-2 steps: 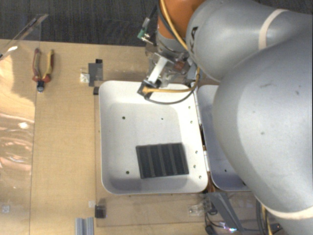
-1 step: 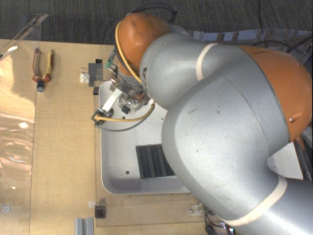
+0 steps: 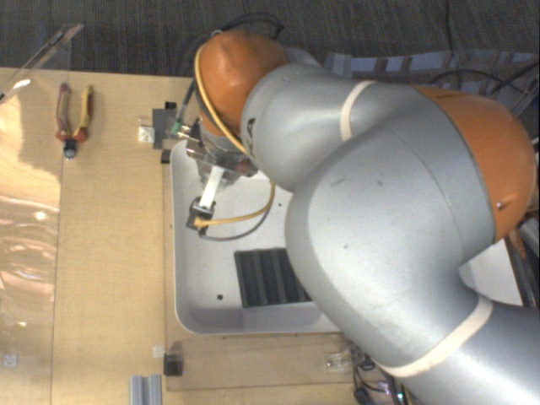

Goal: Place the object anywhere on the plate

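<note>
The grey arm with its orange band reaches in from the right and covers most of the bench. Its wrist and gripper (image 3: 213, 169) hang over the far left corner of the white bin (image 3: 187, 302). A dark ridged rectangular object (image 3: 267, 278) lies flat on the bin floor nearer the front, partly hidden under the arm. It is well apart from the gripper, and nothing shows between the gripper and the bin floor.
Red and yellow pliers (image 3: 72, 118) lie on the wooden bench at the far left. A small black block (image 3: 173, 364) sits by the bin's front left corner. A tiny dark speck (image 3: 220, 296) marks the bin floor.
</note>
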Robot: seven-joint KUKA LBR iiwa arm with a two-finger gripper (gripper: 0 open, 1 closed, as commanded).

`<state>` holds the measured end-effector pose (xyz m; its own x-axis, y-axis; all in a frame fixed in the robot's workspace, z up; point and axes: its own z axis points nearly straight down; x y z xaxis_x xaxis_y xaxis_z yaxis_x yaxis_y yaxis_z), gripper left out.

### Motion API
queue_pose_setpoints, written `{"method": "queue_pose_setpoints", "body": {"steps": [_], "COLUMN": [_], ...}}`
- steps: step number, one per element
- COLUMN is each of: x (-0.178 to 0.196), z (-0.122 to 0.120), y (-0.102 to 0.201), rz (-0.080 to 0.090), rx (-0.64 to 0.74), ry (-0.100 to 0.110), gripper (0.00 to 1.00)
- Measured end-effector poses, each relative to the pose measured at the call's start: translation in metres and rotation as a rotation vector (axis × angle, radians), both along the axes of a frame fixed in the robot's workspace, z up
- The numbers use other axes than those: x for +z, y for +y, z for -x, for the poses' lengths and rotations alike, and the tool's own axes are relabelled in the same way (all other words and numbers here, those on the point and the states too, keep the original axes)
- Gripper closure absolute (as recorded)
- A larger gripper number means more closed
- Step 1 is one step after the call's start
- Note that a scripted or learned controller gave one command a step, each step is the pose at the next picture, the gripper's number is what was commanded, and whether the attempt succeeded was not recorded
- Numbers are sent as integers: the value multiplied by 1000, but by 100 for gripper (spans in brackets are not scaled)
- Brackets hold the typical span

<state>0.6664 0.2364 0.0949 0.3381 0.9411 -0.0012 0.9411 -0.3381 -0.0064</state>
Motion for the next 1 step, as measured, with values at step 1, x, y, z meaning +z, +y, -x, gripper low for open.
{"method": "queue_pose_setpoints", "body": {"steps": [1], "x": [66], "z": [-3], "y": [-1], "rz": [-2], "rx": [453], "ry": [-11], "gripper": [100]}}
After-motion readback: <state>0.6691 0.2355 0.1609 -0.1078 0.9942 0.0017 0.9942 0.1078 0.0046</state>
